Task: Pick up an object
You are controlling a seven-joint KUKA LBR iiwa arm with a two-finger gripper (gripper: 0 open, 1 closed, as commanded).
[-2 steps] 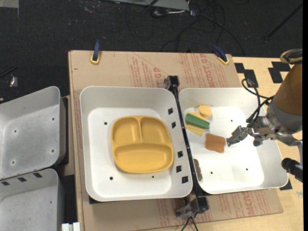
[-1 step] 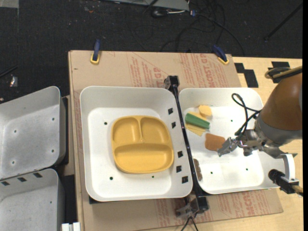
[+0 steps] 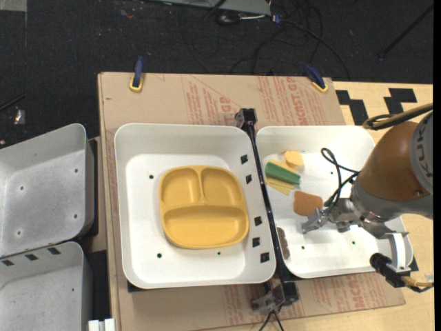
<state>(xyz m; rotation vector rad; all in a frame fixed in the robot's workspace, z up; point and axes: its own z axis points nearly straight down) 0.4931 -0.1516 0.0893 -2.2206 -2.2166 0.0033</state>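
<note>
**Jaws low in the right bin, brown piece just beside them**

From where I stand the arm [image 3: 400,171] leans in over the right bin [image 3: 358,140], its orange band bulking over the bin's right side. The jaws [image 3: 313,223] sit low near the middle of the bin floor, and I cannot tell whether they are open or closed (the metal tips blur into one grey shape at this slant). Nothing shows between them.

The nearest thing to pick is the brown piece [image 3: 307,202], lying just beside the tips, toward the bin's far side. Past it, near the divider between the bins, lie a green block [image 3: 283,173] on a yellow sponge [image 3: 278,183], and a yellow-orange piece [image 3: 294,158] toward the far wall. The left bin [image 3: 131,185] carries a yellow divided plate [image 3: 204,207], well apart from the jaws.

My worry: the tips look offset from the brown piece, not astride it, so a close here may catch only air or nudge the piece away. A black cable [image 3: 332,164] loops above the wrist and could snag. A flat piece also gives thin purchase, so it may slip on the lift.
</note>
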